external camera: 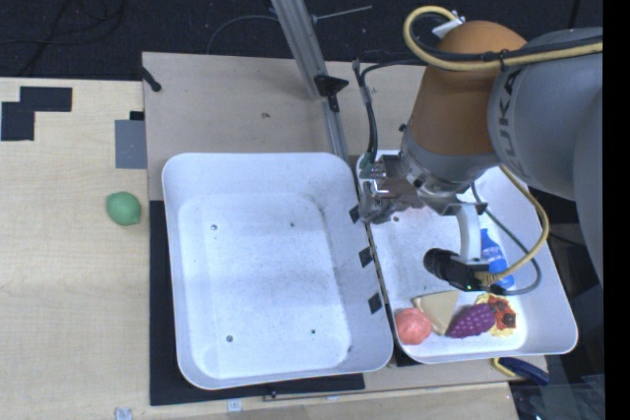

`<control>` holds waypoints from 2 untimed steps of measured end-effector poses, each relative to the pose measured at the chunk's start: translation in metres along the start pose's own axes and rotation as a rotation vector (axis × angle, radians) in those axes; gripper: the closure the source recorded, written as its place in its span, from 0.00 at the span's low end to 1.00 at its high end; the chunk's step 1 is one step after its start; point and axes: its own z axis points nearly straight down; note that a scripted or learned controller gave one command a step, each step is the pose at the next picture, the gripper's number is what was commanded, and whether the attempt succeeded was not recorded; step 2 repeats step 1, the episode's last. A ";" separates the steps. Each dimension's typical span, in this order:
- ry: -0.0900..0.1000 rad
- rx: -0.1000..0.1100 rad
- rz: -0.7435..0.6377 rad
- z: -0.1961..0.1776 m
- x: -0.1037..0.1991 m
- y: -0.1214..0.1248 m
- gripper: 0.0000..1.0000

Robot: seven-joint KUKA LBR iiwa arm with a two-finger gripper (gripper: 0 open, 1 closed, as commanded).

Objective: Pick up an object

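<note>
Two white bins share the tabletop; claw, finger state impossible to tell, hovers at twelve o'clock of purple grapes.

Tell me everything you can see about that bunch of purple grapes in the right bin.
The purple bunch of grapes looks like a plastic toy, a knobbly cluster of small round beads, deep violet. It lies on its side at the near end of the right white bin, tapering towards a pink rounded object on its left. It rests against a pale yellow wedge and a yellow-and-red item on its right. Nothing grips it.
</note>
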 end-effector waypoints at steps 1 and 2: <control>-0.001 -0.001 0.001 -0.010 0.049 -0.011 1.00; -0.001 -0.001 0.001 -0.010 0.049 -0.011 1.00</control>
